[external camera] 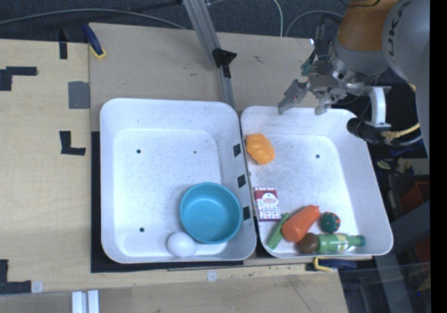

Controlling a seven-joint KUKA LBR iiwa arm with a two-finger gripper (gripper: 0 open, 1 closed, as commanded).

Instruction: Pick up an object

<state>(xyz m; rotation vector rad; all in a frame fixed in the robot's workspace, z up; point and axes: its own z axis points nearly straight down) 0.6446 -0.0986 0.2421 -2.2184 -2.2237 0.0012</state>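
My gripper hangs above the far rim of the right bin, fingers spread open with nothing between them. An orange toy fruit lies in that bin's far left part, below and left of the gripper. Near the bin's front sit a small red-and-white box, a carrot, a green pod, a small red-and-green fruit and a green bottle. The left bin holds a blue bowl and a white ball.
A grey metal pole slants down to the seam between the bins at the back. Cables lie on the dark floor behind the bench. A wooden tabletop with black tape marks spreads to the left.
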